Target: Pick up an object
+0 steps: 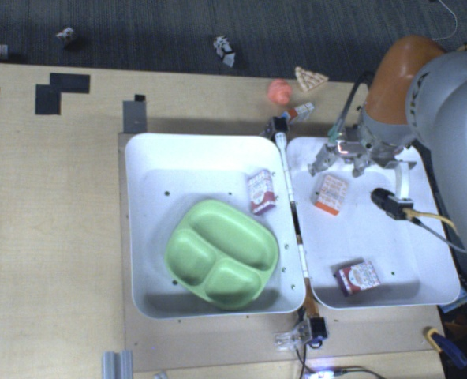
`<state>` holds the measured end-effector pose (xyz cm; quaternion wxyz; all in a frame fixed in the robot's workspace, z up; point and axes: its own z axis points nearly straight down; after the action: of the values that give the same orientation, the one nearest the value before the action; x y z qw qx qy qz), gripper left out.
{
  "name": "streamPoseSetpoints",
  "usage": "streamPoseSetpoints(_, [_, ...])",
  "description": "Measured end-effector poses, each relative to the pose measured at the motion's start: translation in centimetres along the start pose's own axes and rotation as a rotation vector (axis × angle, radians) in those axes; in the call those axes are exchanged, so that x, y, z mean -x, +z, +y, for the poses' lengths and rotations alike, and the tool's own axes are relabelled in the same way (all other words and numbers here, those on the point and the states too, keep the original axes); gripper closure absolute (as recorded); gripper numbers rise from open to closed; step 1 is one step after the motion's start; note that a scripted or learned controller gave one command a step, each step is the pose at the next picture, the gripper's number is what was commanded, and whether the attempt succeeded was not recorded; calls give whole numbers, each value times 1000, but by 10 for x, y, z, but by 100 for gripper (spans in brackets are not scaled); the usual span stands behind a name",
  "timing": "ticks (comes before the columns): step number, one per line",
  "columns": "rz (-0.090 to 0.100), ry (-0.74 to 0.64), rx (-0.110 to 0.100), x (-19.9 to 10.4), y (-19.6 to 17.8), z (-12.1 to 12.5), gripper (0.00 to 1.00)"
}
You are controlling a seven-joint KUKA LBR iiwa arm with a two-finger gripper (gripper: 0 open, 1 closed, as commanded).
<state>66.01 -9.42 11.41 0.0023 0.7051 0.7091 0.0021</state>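
Note:
In the right bin [423,290] an orange and white packet [330,193] lies flat near the far side. A red and white box [357,276] rests near the front wall. My gripper [341,163] hangs just beyond the orange packet, over the bin's far left part. It is open, with its fingers [321,163] spread and nothing between them. The left bin [143,212] holds a green divided plate [222,251] and a small red and white packet [261,191] beside the dividing wall.
On the bench behind the bins lie an orange ball [278,91], a pizza-slice toy [311,78] and a small red and black item [293,115]. The arm's grey body [450,109] covers the right bin's far right corner.

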Motion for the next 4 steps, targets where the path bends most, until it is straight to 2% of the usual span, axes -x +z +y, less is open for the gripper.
streamPoseSetpoints(1, [0, 4, 0, -4, 27, -72, 0])
streamPoseSetpoints(2, [-1, 3, 7, -4, 15, -70, 100])
streamPoseSetpoints(3, [-1, 2, 7, -4, 15, -70, 0])
streamPoseSetpoints(4, [-1, 4, -2, 55, 25, -23, 0])
